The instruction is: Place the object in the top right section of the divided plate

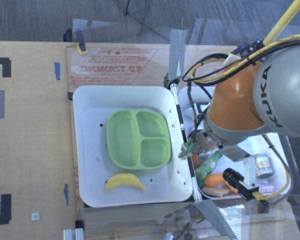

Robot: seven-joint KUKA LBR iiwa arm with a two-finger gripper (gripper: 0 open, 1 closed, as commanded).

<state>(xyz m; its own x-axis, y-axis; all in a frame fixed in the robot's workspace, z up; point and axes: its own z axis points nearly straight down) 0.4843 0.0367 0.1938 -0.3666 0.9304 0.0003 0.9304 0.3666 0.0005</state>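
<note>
On wooden bench (30,149), two white bins (87,149)

A yellow banana (125,182) lies in the left white bin (85,134) at lower centre, while a small can (263,165) and an orange carrot (213,180) sit lower right.

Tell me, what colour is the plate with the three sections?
The divided plate is light green, seen clearly in the camera view, sitting in the left white bin.
</note>
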